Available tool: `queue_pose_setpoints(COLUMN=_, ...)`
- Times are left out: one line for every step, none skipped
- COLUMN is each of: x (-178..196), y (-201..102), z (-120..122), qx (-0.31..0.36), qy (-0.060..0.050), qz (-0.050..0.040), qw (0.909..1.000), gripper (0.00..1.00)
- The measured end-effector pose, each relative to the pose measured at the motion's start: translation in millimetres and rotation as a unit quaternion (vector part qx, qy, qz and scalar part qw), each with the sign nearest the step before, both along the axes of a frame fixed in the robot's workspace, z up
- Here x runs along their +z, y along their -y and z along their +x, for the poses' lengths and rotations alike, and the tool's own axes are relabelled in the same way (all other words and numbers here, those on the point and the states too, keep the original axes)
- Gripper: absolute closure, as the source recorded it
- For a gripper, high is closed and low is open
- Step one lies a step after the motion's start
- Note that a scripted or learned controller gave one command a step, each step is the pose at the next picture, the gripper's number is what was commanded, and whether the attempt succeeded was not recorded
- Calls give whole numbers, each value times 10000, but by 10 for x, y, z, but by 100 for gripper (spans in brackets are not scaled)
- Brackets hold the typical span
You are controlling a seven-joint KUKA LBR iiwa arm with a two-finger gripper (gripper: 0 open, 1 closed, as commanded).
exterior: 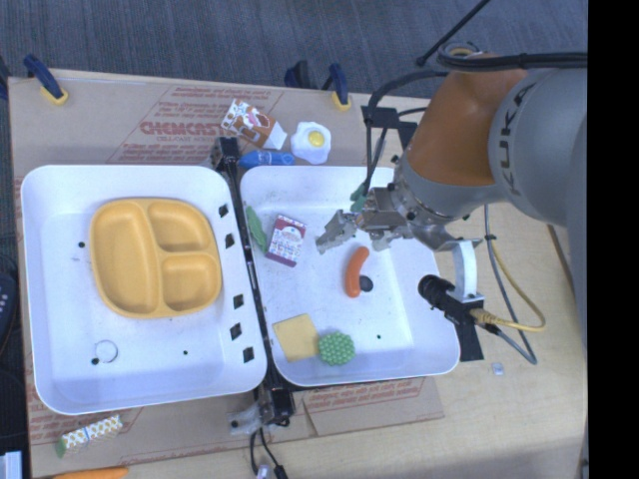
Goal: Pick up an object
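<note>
Gripper [344,230] of the grey KUKA arm [529,138] hung low over the right bin [424,352], reaching in from three o'clock beneath its orange band [464,128]; whether it was released or clenched could not be told from the overhead view, and nothing showed in its grasp. From left to right: the left bin [50,367] carried a yellow divided tray [157,255] toward its ten o'clock side, lying flat with three compartments. Along the seam between the two bins, at the right bin's nine o'clock edge, lay a small green item [258,230], and just beside it a red-and-white carton [286,239] rested flat on the bin floor. At the right bin's seven o'clock sat a yellow flat block [295,335], touching a green knobbly ball [336,348] at about six o'clock. Near the bin's centre an orange sausage-shaped object [353,271] lay nearly upright in the frame, just below the gripper and apart from the other items. Beyond the bins at twelve o'clock, on the cardboard sheet [170,118], stood a small printed packet [245,121], a blue object [268,158] and a white-and-yellow egg-like toy [313,141]. Blue clamps [45,78] held the cardboard at its far edge.
</note>
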State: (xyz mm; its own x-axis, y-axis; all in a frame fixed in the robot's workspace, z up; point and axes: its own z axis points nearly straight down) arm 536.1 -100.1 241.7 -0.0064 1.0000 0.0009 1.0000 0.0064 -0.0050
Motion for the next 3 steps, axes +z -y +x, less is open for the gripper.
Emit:
queue_pose_setpoints(x=-1002, y=593, z=162, qx=-415, qy=-9, qz=-4, qw=9991, gripper=0)
queue_pose_setpoints(x=-1498, y=676, z=147, qx=258, qy=10, qz=3, qw=9997, gripper=0)
queue_pose_setpoints(x=-1397, y=679, z=150, qx=280, qy=1, qz=1, qw=9996, gripper=100)
